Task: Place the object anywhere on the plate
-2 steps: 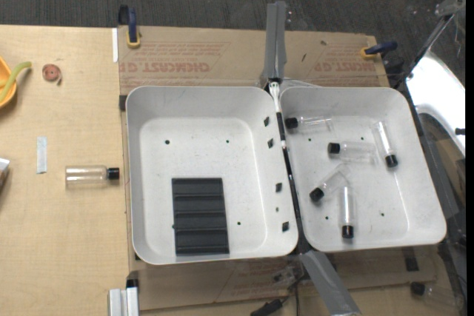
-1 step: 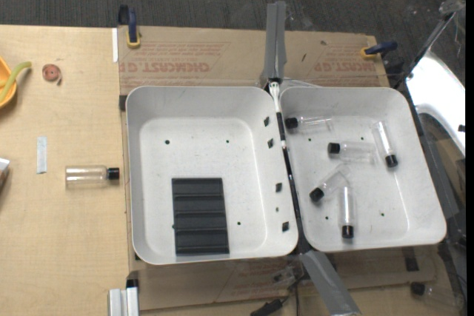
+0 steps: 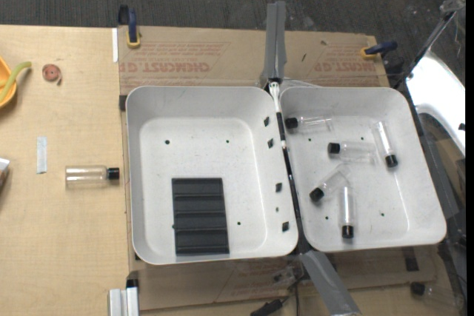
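A black ribbed plate (image 3: 200, 216) lies flat in the left bin (image 3: 148, 122), towards its front. The right bin (image 3: 415, 159) holds several small clear bottles with black caps, all lying on their sides. One bottle (image 3: 311, 122) rests at the back left, near the bins' shared edge. Two others (image 3: 352, 152) (image 3: 385, 143) lie around the middle. Another bottle (image 3: 346, 211) lies nearest the front, with a tilted one (image 3: 328, 183) just left of it.
One more clear bottle (image 3: 90, 174) lies on the wooden bench left of the bins, near a white strip (image 3: 41, 155). An orange-yellow object (image 3: 7, 81) and a small red disc (image 3: 50, 72) sit at the far left. Clamps (image 3: 132, 27) (image 3: 378, 49) hold the cardboard behind the bins.
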Controlling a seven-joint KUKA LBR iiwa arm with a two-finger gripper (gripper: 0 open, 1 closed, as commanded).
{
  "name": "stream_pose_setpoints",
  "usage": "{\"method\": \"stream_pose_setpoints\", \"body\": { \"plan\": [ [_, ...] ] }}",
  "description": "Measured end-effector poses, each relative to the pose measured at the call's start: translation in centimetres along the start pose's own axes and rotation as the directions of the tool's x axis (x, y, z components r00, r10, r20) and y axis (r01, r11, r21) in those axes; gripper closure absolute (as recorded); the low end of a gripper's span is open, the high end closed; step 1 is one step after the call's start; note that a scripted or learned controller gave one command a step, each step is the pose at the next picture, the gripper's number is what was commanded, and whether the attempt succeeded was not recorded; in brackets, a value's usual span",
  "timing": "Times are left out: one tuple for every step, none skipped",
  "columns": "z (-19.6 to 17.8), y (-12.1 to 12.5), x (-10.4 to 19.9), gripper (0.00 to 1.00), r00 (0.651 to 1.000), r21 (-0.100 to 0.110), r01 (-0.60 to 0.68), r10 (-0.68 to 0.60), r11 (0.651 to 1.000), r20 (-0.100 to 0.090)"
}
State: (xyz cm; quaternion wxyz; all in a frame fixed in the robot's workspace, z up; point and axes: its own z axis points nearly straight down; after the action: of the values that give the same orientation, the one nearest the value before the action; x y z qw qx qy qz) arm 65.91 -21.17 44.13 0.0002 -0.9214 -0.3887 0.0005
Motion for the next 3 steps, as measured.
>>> {"method": "stream_pose_setpoints", "body": {
  "plan": [
    [0.2, -0.1, -0.8, 0.00, 0.991, 0.003, -0.133, 0.133, 0.991, 0.003],
    [0.1, -1.0, -2.2, 0.00, 0.972, 0.003, -0.236, 0.236, 0.972, 0.003],
    [0.1, -5.6, -7.0, 0.00, 0.940, 0.003, -0.340, 0.340, 0.940, 0.003]
  ]
}}
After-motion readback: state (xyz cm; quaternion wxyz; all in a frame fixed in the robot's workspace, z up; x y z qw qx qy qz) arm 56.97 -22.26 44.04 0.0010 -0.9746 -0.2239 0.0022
